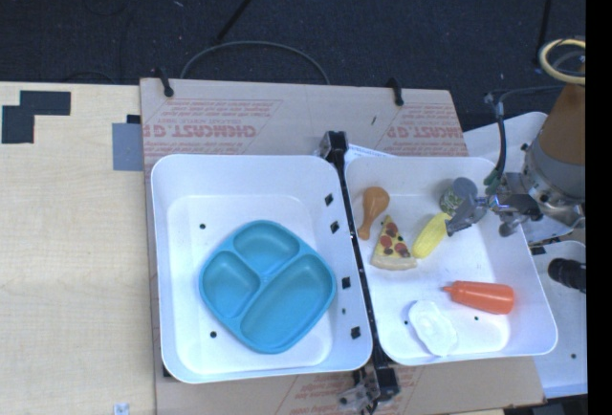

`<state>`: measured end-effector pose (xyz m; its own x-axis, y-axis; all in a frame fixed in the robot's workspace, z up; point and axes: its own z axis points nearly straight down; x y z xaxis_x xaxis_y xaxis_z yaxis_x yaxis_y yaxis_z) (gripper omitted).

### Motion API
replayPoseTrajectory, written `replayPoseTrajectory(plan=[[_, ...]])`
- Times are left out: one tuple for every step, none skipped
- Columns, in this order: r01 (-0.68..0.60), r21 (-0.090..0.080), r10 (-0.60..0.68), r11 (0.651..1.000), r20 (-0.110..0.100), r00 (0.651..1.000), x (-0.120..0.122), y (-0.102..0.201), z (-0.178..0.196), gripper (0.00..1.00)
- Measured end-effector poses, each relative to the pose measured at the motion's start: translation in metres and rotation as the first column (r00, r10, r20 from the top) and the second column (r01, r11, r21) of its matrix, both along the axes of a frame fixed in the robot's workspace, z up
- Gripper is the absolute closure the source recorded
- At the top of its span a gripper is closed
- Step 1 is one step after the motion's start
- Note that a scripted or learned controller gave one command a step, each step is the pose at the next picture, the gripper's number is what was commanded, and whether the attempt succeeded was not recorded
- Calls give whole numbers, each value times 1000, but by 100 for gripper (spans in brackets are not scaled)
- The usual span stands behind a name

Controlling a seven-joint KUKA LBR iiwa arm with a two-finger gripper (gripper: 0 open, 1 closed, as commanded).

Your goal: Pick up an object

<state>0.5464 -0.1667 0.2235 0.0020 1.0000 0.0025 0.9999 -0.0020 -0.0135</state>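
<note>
Toy foods lying in right bin [535, 337], gripper [461, 209] hovering over yellow corn [429, 235].

Nearest: glossy white egg [433, 327], orange carrot [481, 296]; then pizza wedge [391, 246], drumstick [371, 208]. Left: blue divided plate [267, 284]. Beyond, cardboard reading mirrored "CHEMCRZT". Finger state: cannot tell.

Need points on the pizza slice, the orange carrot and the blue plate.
pizza slice [391, 246]: camera view, middle of the topped face.
orange carrot [481, 296]: camera view, mid-body.
blue plate [287, 296]: camera view, floor of its largest compartment.
</note>
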Motion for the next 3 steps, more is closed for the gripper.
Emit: replayPoseTrajectory(plan=[[-2, -3, 2, 1000, 12, 1000, 3, 0, 6, 0], [-3, -1, 3, 1000, 7, 1000, 12, 3, -50, 0], [-2, 0, 2, 1000, 5, 1000, 16, 9, -112, 0]])
